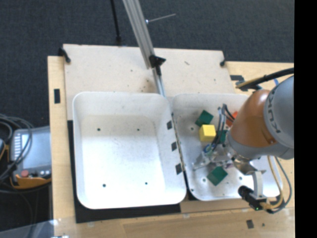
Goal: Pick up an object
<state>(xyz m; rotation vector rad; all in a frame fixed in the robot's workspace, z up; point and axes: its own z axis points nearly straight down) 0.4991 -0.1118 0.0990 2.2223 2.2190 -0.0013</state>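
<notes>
1. Here, nearest us at five o'clock, the gripper (212,158) hangs low in the right bin (190,190); we cannot tell its state.
2. A green block (217,175) lies just beside it, possibly touching, so it may get nudged away.
3. Farther, toward two o'clock, the yellow cube (207,132) and another green block (204,118) crowd close; we risk a collision.

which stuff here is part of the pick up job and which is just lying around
Part of the job:
- gripper, low in the right bin
- yellow block
- upper green block
- lower green block

Just lying about:
- left bin
- slanted metal rail behind the bins
- grey device with cables at the left edge
</notes>
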